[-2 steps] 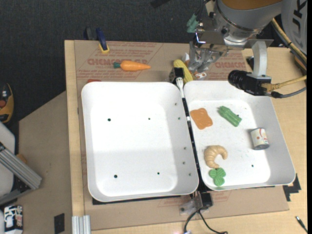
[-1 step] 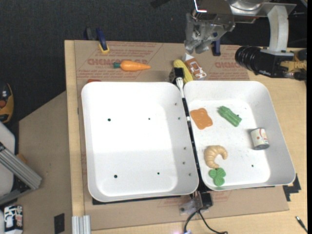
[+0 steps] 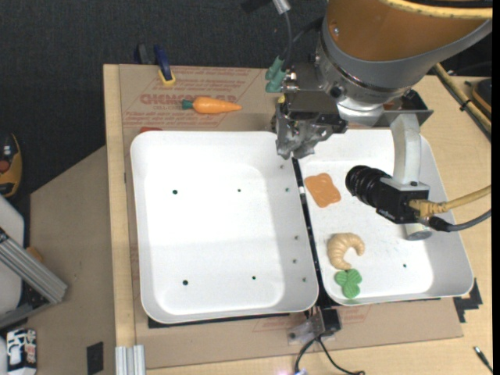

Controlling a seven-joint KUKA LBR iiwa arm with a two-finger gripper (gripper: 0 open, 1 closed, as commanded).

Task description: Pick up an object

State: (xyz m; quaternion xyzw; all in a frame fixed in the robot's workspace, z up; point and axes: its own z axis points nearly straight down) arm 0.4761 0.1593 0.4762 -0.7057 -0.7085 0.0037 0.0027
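Hanging over the far end of the seam between the two bins, the gripper [image 3: 291, 148] points down, and its fingers are dark and seen from above, so I cannot tell if they are wide or narrow; nothing is visible between them. The big grey arm [image 3: 406, 30] with the orange band covers the upper right of the picture and hides the far part of the right bin [image 3: 449, 276]. The objects to pick lie in the right bin. An orange flat piece like toast [image 3: 323, 190] is nearest, at about 5 o'clock from the gripper and just beside the seam. A tan croissant [image 3: 345, 248] lies further toward 6 o'clock from the toast, and a small green vegetable piece [image 3: 348, 281] is touching or almost touching the croissant on its near side, close to the bin's near rim. At 3 o'clock from the toast a black cylinder-shaped camera unit [image 3: 379, 192] on a white bracket hangs over the right bin, with a yellowish cable going off to the right. The left bin [image 3: 148, 155] shows its white floor with some small dark dots. Outside the bins, at 10 o'clock from the gripper, a toy carrot [image 3: 212, 106] lies on the cardboard sheet [image 3: 125, 100], and a blue and yellow clamp [image 3: 164, 66] sits at the cardboard's far edge.
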